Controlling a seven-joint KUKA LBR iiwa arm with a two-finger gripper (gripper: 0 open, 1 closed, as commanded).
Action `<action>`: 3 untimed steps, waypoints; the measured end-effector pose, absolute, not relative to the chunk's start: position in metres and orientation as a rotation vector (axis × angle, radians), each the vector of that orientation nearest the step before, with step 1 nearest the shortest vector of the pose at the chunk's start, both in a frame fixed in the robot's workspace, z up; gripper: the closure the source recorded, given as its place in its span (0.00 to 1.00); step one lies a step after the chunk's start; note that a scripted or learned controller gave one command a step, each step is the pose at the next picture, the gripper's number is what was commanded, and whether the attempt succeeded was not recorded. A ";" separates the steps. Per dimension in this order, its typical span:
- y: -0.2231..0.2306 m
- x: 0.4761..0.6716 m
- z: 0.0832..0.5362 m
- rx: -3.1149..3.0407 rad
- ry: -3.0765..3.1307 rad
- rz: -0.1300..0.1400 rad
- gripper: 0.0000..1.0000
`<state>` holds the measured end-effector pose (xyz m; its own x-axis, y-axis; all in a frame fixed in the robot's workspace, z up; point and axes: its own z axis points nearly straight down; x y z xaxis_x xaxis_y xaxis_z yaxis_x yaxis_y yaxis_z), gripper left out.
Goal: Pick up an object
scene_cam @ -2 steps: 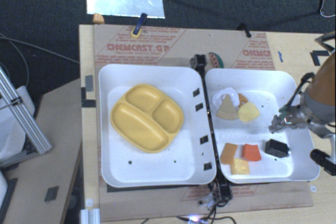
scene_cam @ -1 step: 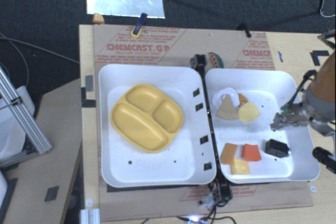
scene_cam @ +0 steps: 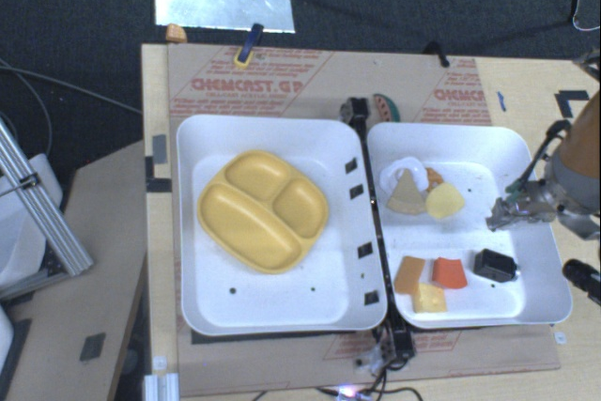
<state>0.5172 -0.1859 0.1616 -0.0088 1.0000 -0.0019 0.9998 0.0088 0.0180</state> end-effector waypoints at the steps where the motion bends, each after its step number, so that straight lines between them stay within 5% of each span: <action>1: -0.186 0.518 0.172 2.197 2.223 0.022 1.00; 2: -0.186 0.520 0.183 2.191 2.224 0.026 1.00; 3: -0.120 0.486 0.161 2.216 2.232 0.001 1.00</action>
